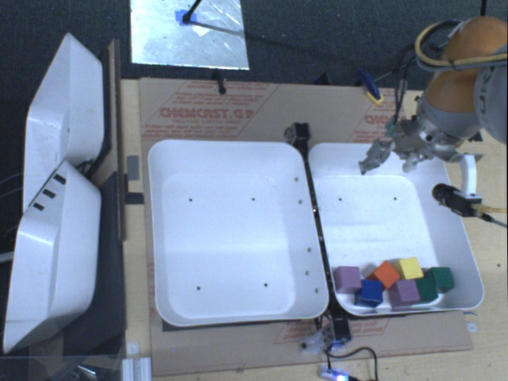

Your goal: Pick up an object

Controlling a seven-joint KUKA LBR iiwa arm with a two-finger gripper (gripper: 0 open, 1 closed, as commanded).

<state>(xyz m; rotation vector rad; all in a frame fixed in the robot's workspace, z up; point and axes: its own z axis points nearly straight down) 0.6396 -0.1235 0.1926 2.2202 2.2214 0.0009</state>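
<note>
Now, jaws spread open, holding nothing, above right bin's far edge | blocks huddled at its near wall | risk: tight cluster may block fingers, or pinch two neighbours.

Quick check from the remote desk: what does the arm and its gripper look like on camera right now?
The arm is grey with a rounded orange band above the wrist, and yellow and dark cables loop beside it. The gripper is pale grey metal with two fingers. A black cylindrical part sticks out near the wrist.
</note>
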